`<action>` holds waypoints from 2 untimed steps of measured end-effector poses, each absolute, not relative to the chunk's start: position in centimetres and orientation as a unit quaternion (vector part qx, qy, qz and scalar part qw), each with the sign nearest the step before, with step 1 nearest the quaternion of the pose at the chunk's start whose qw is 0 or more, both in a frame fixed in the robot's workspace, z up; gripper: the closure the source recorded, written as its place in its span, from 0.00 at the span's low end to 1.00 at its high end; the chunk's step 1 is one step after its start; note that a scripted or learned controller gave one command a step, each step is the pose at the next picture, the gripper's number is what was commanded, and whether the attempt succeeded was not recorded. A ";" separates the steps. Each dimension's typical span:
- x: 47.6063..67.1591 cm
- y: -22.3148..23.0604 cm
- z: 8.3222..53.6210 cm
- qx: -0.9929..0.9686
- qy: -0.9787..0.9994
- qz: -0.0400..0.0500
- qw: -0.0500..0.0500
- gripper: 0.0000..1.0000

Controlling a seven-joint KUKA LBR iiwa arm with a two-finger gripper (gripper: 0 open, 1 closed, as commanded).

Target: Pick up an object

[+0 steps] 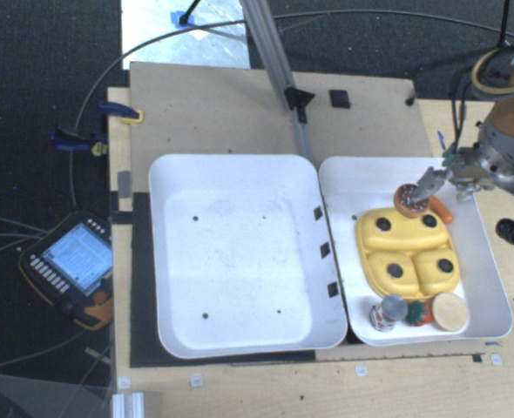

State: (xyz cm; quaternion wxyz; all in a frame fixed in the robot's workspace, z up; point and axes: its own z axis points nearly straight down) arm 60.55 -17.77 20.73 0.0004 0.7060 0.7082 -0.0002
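The right bin [492, 268] holds a large yellow moulded piece with dark round spots [409, 251]. At that piece's far edge lies a small brown ring-shaped object [407, 200], with an orange piece [442, 210] just to its right. My gripper [424, 190] reaches in from the right and its tip is directly over or touching the brown ring. Along the bin's near wall lie a small grey and silver item [386, 312], a red and green item [419, 313] and a tan disc [449, 312].
The left bin [165, 233] stands beside the right one. A grey pole [270, 46] slants over the bench at the back. A teach pendant [72, 264] lies left of the bench, with cables around it.
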 end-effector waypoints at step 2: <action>60.9 -19.0 13.2 0.705 0.709 0.003 0.005 0.00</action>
